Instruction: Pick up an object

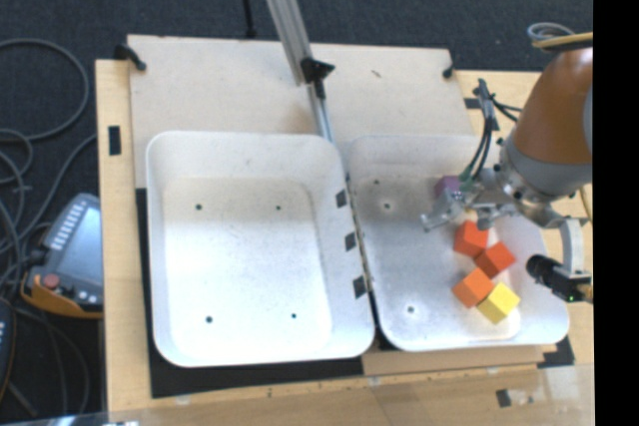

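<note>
Risk | we cannot tell the state of the hand (467, 207) over the right white bin (399, 214) | crowded orange cubes (477, 259) near the counter's right edge may get nudged aside

Robotics laboratory: a pale wooden bench (200, 85) bearing two shallow white plastic bins (170, 244), a slanted aluminium mounting rail (280, 0), loose black cables (30, 145) on dark carpet, and an orange-trimmed grey teach pendant (68, 254).

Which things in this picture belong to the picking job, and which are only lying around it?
Job: gripper; three orange blocks; yellow block; purple object by the gripper; right bin.

Lying about: left bin; aluminium rail; handheld pendant and cables on the floor.
</note>
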